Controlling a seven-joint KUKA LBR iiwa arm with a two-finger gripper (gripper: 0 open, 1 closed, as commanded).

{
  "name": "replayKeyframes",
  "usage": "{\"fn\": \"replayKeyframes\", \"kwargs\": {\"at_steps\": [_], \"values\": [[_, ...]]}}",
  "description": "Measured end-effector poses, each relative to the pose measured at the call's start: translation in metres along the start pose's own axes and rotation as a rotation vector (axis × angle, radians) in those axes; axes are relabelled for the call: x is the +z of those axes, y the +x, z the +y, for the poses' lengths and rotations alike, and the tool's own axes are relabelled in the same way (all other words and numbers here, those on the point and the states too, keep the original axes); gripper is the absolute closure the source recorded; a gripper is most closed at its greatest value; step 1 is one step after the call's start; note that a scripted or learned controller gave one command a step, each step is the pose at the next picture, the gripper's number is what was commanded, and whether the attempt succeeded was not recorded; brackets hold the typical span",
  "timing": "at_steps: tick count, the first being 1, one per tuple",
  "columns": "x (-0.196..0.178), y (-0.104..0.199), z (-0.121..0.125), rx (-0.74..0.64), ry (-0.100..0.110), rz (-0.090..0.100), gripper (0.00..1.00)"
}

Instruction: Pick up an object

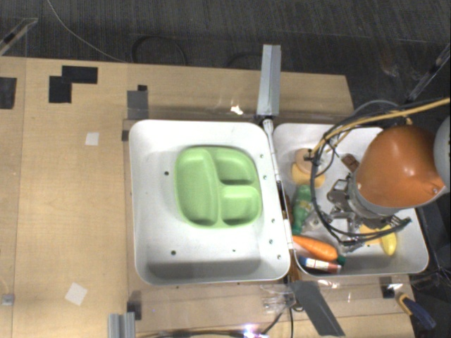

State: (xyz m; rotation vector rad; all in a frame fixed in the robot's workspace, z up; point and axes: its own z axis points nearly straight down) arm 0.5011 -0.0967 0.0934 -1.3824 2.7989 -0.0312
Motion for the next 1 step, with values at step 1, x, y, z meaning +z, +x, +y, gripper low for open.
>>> {"fn": "replayKeyframes", "kwargs": {"at_steps": [1], "values": [[-0.0121, -0.0067, -0.0014, -0.005, 0.009, -0.015, 1.0]]}}
